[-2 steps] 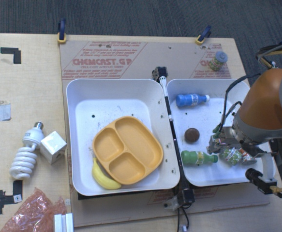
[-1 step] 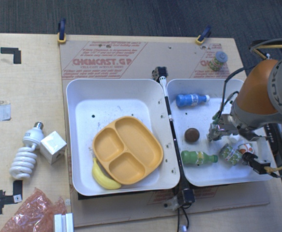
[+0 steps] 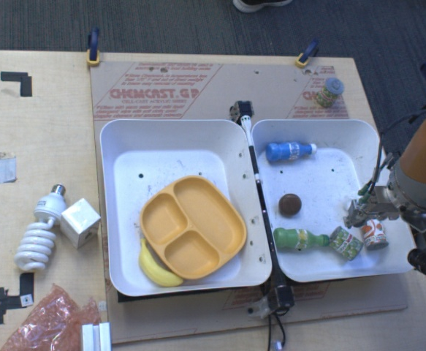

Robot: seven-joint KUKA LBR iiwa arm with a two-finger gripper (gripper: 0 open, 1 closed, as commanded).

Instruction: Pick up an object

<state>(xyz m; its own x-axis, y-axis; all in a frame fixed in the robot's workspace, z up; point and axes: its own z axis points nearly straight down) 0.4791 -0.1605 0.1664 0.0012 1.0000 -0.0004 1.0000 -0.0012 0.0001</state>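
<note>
One tool (image 3: 359, 212) hangs at three o'clock in the right bin (image 3: 322, 134), its opening impossible to judge (fingers too small and dark), just above a green-labelled can (image 3: 345, 243) and beside a red-and-white can (image 3: 374, 233), the arm cut off at the edge.

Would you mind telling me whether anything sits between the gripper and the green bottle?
Yes. A small green-labelled can lies between the gripper and the green bottle, touching the bottle's base end in the right bin.
</note>
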